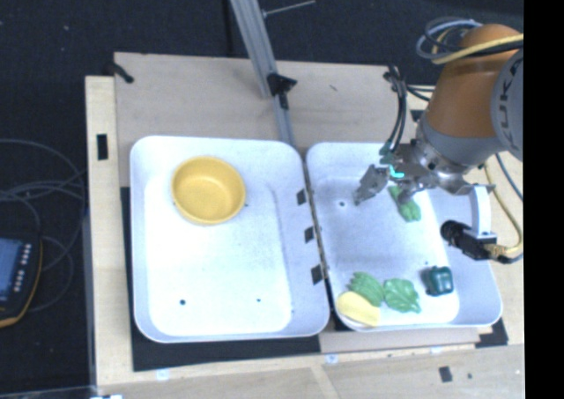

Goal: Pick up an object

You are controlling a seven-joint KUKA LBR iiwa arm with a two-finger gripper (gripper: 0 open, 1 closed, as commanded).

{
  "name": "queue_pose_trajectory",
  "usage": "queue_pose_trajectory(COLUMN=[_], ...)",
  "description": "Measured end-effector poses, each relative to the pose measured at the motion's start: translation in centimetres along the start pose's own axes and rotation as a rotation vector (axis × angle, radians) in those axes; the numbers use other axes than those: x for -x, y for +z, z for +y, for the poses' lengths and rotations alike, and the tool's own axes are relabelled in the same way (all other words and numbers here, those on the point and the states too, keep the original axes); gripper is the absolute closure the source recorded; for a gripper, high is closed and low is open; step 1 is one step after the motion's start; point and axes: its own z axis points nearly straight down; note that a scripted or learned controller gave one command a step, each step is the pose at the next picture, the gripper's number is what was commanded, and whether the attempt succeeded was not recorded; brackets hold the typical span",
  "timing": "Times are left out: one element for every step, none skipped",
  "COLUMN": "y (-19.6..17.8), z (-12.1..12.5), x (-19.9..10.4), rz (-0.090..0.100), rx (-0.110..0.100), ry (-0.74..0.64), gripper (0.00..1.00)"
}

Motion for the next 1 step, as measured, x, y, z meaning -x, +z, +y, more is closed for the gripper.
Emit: queue_pose_trajectory(y=[0.01], z=[0.0], x=[0.0], rz=[0.0], rx=[0.0], ry=[0.0], gripper=[0.0])
